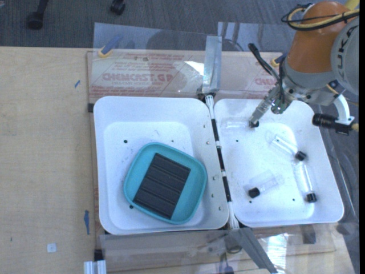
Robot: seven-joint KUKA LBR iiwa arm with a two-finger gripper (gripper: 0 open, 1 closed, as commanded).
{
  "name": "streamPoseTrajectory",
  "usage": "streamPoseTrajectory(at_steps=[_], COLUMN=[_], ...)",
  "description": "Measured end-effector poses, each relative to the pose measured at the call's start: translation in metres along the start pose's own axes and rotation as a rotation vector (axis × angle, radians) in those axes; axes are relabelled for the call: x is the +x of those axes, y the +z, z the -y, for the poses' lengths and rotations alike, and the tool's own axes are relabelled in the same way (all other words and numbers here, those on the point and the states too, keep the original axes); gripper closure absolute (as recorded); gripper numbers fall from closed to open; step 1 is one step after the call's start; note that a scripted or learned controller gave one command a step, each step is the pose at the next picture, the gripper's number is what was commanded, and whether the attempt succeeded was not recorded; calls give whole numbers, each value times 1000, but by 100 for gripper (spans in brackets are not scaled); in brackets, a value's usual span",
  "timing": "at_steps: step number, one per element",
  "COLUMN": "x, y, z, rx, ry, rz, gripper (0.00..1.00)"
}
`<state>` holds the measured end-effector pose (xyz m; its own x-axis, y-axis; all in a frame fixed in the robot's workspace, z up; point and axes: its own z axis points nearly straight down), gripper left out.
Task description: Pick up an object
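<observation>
Three clear plastic tubes with black caps lie in the right bin (331, 210). One tube (283, 146) lies at the upper right, a second tube (304, 178) sits near the right wall, and a third tube (267, 184) rests lower in the middle. My gripper (255, 123) reaches down into the bin's far left part and its tip is close to the floor. It is apart from all three tubes, and nothing shows in it. A faint clear item (231, 124) lies just left of the tip.
The left bin (108, 119) holds a teal tray (194, 178) with a dark ridged block (162, 184) on it. A raised divider (218, 153) runs between the bins. A clear plastic sheet (148, 73) and a metal bracket (212, 67) stand behind them.
</observation>
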<state>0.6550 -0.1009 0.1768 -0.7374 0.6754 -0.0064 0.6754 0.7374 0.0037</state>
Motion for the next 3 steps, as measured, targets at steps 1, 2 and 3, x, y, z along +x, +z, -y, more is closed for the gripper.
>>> streamPoseTrajectory(at_steps=[1,2,3], x=[42,41,40], y=[-45,-56,-68], z=[-48,-50,-51], rx=[-1,-5,-10], ry=[91,89,87], rz=[0,7,13], gripper=[100,100,100])
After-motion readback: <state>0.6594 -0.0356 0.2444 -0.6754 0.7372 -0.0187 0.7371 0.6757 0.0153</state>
